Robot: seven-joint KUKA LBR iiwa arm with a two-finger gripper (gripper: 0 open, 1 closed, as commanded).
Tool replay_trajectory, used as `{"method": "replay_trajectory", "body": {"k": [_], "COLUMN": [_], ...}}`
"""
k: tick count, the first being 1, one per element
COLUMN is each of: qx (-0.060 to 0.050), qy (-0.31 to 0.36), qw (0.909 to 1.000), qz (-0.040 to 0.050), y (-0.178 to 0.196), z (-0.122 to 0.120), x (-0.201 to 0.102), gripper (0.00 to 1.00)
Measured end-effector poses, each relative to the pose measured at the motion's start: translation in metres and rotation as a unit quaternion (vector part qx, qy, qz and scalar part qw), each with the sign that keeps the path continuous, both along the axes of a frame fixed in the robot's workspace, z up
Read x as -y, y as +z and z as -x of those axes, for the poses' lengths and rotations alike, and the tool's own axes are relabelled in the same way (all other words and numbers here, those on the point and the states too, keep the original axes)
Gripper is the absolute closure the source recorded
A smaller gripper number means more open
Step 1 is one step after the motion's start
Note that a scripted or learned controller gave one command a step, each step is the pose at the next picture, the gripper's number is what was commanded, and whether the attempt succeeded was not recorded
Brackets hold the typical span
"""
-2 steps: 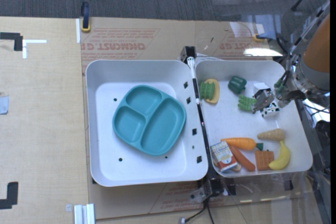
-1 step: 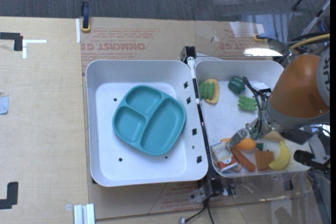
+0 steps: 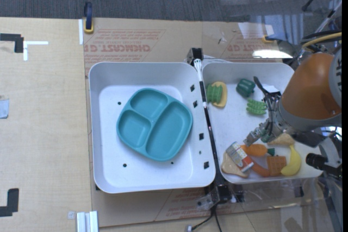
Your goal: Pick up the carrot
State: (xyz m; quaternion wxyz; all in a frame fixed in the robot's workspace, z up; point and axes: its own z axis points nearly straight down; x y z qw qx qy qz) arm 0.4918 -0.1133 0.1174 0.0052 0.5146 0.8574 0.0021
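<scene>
Two shallow white bins sat side by side on the bench, seen from above at a slant. The left bin (image 3: 103, 171) held a teal divided plate (image 3: 155, 123), lying tilted across its floor. The right bin (image 3: 231, 76) held a scatter of toy food: a yellow-and-green piece (image 3: 217, 94) near its upper left corner, a dark green pepper-like piece (image 3: 246, 87) beside that, and a lighter green ridged piece (image 3: 255, 107) just below. The grey KUKA arm, its orange band (image 3: 311, 89) prominent, reached in from the right and hung low over the bin's lower half. Its gripper (image 3: 263, 133) was down among the clustered items there, just above the carrot (image 3: 255, 150), an orange piece lying roughly crosswise near the bin's front. How far the jaws stood apart could not be told from this angle, and nothing could be seen held between them. Beside the carrot lay a small grey-and-red packet (image 3: 237, 154) on a tan, bread-like slice (image 3: 231, 168), an orange-red block (image 3: 274, 164), and a banana (image 3: 294, 161) curving along the right side.
</scene>
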Motion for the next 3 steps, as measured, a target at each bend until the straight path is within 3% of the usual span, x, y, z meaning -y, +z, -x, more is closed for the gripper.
{"method": "replay_trajectory", "body": {"k": [1, 2, 3], "qx": [-0.004, -0.004, 0.001], "qy": [-0.141, -0.141, -0.09], "qw": [0.9901, 0.99, 0.9959], "qz": [-0.0008, -0.0008, -0.0041], "y": [0.074, 0.074, -0.006], "z": [0.009, 0.009, 0.008], "x": [-0.066, -0.065, -0.021], "gripper": [1.0, 0.0, 0.0]}}
